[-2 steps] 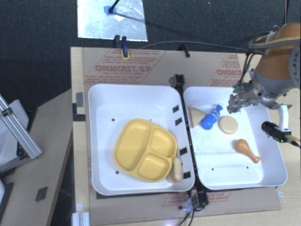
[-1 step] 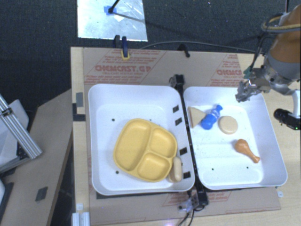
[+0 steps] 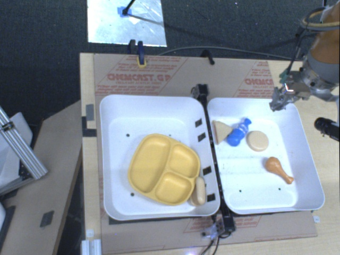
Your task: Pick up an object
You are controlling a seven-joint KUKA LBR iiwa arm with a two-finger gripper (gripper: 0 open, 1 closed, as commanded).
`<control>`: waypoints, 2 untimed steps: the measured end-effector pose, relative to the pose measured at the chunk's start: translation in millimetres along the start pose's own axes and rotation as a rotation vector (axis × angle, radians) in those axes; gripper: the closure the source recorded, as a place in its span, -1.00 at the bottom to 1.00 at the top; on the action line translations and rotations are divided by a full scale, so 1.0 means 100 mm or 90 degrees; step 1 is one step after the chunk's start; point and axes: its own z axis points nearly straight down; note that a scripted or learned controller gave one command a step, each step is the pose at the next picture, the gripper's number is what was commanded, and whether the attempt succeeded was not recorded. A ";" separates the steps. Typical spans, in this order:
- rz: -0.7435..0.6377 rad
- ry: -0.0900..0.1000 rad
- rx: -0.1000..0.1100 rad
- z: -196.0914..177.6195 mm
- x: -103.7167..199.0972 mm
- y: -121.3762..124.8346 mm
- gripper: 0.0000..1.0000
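Your left bin [image 3: 114, 142] holds a glossy yellow divided tray [image 3: 163, 169]. In the right bin [image 3: 305, 166] lie a blue bottle [image 3: 238, 133], a pale disc [image 3: 257, 141] and a drumstick [image 3: 278, 169]. The tool [image 3: 280, 99], at one o'clock, grips nothing; whether it's open, you cannot tell. You're approaching: descend next.

The brown board [image 3: 159, 70] under the bins bears red "CHEMCAST GP" print, repeated partly at its right corner.
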 end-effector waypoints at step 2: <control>-0.003 0.002 0.003 0.18 0.95 -0.24 1.00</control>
